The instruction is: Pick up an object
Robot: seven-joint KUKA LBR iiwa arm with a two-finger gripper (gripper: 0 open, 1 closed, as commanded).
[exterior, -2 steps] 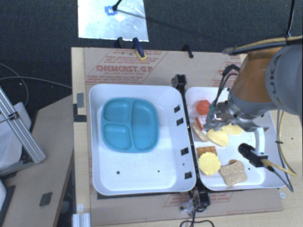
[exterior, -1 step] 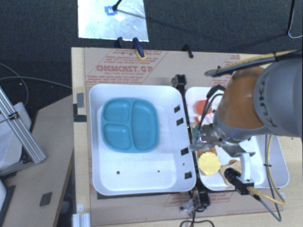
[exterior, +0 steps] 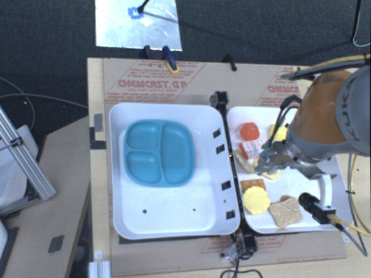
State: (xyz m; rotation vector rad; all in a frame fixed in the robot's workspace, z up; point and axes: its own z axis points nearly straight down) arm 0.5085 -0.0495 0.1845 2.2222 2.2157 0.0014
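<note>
You see the gripper (exterior: pixel 268 162) low in the right bin (exterior: pixel 330 227), near that bin's left wall, with the grey arm (exterior: pixel 324 120) and its orange band above it to the right. Whether the gripper is wide or narrow you cannot tell; its tip is a dark blur among the items. Just to its left lies a red and white packet (exterior: pixel 249 149), and above that a red tomato-like piece (exterior: pixel 249 131). Right above the gripper a yellow piece (exterior: pixel 279 133) peeks out beside the arm. Below the gripper sit a brown cracker (exterior: pixel 253 185), a yellow ruffled disc (exterior: pixel 255 200) and a toast slice (exterior: pixel 286 211). Far to its left, the left bin (exterior: pixel 174 219) holds a blue divided plate (exterior: pixel 159 153).
</note>
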